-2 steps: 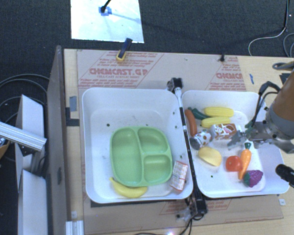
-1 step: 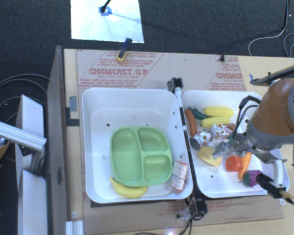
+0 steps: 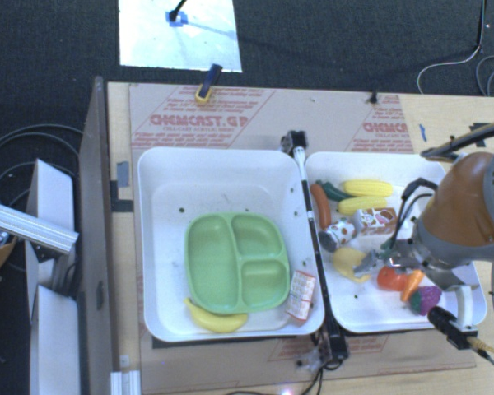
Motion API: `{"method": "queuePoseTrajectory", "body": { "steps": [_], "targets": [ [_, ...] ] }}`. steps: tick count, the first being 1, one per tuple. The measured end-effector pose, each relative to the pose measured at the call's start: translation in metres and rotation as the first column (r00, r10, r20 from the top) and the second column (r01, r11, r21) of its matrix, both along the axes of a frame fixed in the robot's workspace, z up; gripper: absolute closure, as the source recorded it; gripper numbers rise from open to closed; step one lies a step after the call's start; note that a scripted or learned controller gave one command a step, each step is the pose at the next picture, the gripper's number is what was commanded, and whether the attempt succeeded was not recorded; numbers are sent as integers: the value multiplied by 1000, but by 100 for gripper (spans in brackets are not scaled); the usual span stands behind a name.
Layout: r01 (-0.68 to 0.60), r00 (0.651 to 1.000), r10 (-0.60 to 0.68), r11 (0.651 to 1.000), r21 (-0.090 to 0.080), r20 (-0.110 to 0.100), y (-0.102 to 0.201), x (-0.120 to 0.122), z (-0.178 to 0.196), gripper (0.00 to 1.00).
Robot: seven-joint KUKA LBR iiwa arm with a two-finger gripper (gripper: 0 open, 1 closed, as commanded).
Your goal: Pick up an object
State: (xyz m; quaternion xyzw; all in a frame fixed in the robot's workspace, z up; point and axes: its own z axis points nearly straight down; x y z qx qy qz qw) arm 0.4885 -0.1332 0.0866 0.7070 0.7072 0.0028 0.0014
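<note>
White left bin (image 3: 160, 220) holds a green tray (image 3: 237, 263); hand (image 3: 377, 260) state unclear over toy food (image 3: 365, 189).

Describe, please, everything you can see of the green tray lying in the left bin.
The green tray is a pale green, rounded-corner plate that looks like moulded plastic, divided by raised ridges into three compartments: one long one on its left and two smaller ones on its right. It lies flat, open side up, slightly rotated, on the floor of the left bin, toward the near wall. A yellow banana sits against its near edge, and a small printed packet lies by its right corner.
</note>
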Motion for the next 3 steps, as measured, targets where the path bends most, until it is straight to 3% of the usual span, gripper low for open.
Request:
{"method": "queuePoseTrajectory", "body": {
  "steps": [1,2,3],
  "targets": [
    [0,1000,0,1000,-3,3,-1,1,10,100],
    [-11,1000,11,1000,-1,2,64,0,102,100],
    [-2,1000,2,1000,-2,-4,60,-1,98,0]
  ]
}}
